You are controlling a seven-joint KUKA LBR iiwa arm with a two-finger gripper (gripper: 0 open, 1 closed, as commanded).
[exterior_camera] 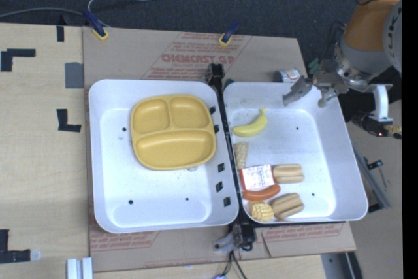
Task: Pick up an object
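Gripper parked at the right bin's far rim, nothing picked yet

Nearest us in the right bin point(353, 202), we see a tight cluster: a corn cob point(262, 211), two bread rolls point(287, 205), a sausage point(260, 193) and a small red-and-white packet point(257, 176), all touching or just beside each other, so we judge a grasp here could pinch two items or push one aside. Farther back lies a banana point(251, 126), well apart and the safer target; its curve could slip. The left bin point(108, 160) holds a yellow divided plate point(174, 131). At the far right rim hovers the gripper point(310, 93), fingers spread apart, holding nothing; descending there risks striking the wall.
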